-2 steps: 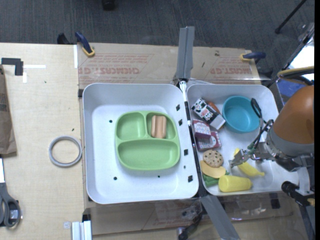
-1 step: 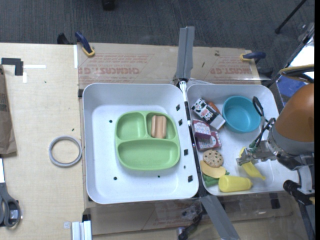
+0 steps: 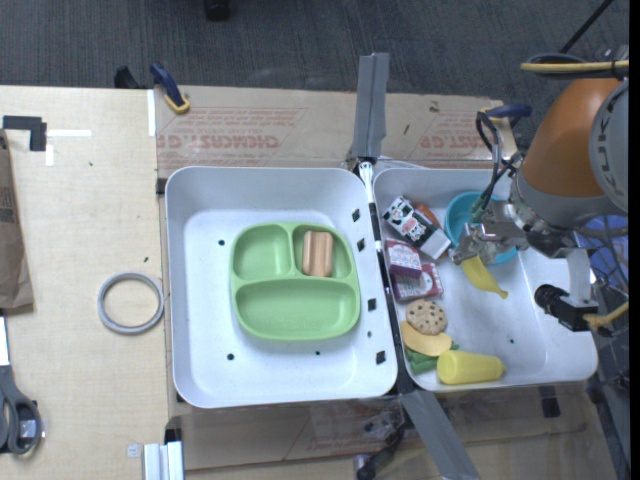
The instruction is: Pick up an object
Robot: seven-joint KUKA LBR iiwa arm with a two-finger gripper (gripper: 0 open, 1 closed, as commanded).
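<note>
Your hand (image 3: pixel 478 251) hangs over the right bin (image 3: pixel 560 353), at about one o'clock from that bin's middle, low beside the blue bowl (image 3: pixel 462 213). A banana (image 3: pixel 486 277) sits right under it, its top end meeting the hand, but you cannot tell from this slant whether it is gripped or merely touched, nor whether the hand is apart or together.

That is your first risk. If the banana is only pinched at its tip, it will probably swing and slip out as the arm lifts, since its long curved body hangs toward five o'clock with nothing under it.

Second, the bowl's rim lies just at eleven o'clock of the hand. A lift that drifts that way could catch the rim and tip the bowl, or knock the banana loose.

Third, the bin is crowded on its nine o'clock side: a milk carton (image 3: pixel 408 218), a purple packet (image 3: pixel 409 270), a cookie (image 3: pixel 427 316) and a yellow cup (image 3: pixel 468 367) toward six o'clock. A dropped banana would likely land on open floor near the middle, but a sideways swing could push it among these and make the next try harder.

The left bin (image 3: pixel 195 268) holds a green tray (image 3: pixel 290 313) with a sausage (image 3: pixel 317 253) in its one o'clock compartment, well apart from all this. On the bench a tape ring (image 3: pixel 130 301) lies farther to nine o'clock.
</note>
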